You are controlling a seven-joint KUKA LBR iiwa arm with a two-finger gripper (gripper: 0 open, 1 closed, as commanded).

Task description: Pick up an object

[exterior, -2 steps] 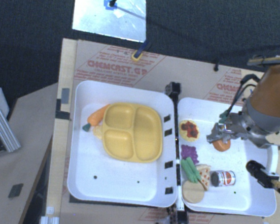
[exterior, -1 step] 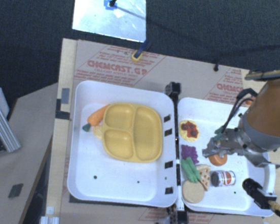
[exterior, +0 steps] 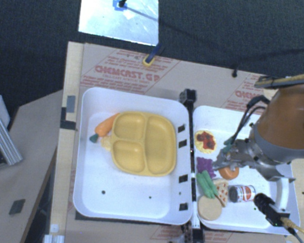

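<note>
Crowding the gripper point(exterior: 229, 159) (finger state unclear), orange toy point(exterior: 228, 171), purple grapes point(exterior: 205, 165), can point(exterior: 241, 192), right bin point(exterior: 250, 217).

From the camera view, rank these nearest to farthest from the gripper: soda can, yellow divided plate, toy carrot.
Gripper is over the right bin.
1. Soda can, right bin, just below it.
2. Yellow divided plate, left bin centre.
3. Toy carrot, off the plate's far left edge.
</note>
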